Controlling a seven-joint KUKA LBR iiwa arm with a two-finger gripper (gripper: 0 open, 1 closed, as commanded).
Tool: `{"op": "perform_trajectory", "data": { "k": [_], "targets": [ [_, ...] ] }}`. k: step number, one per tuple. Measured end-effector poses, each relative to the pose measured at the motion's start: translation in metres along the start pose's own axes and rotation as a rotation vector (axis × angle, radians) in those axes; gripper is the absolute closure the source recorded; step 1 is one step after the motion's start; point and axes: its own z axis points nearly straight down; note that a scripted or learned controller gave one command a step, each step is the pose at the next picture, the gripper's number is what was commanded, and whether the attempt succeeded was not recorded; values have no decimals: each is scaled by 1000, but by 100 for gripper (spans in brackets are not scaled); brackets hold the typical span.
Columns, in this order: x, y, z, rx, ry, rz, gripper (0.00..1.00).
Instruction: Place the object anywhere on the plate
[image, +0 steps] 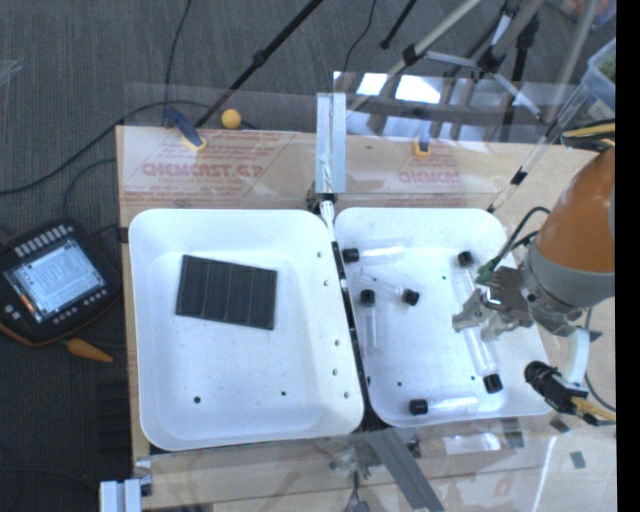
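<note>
Over the right bin (420, 225), near its right wall, the gripper (478, 318) is held low above clear tubes with black caps (474, 345) scattered across the bin floor. Whether its fingers are parted or closed cannot be told, and nothing is seen between them. A dark ridged rectangular plate (227, 291) lies flat in the left bin (240, 400), well apart from the tubes.

Red print on bench board (200, 170) illegible.
</note>
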Motion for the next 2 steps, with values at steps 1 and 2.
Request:
{"op": "perform_trajectory", "data": {
  "k": [1, 2],
  "targets": [
    [55, 13, -87, -1, -1, 12, 100],
    [129, 76, -151, -2, -1, 42, 100]
  ]
}}
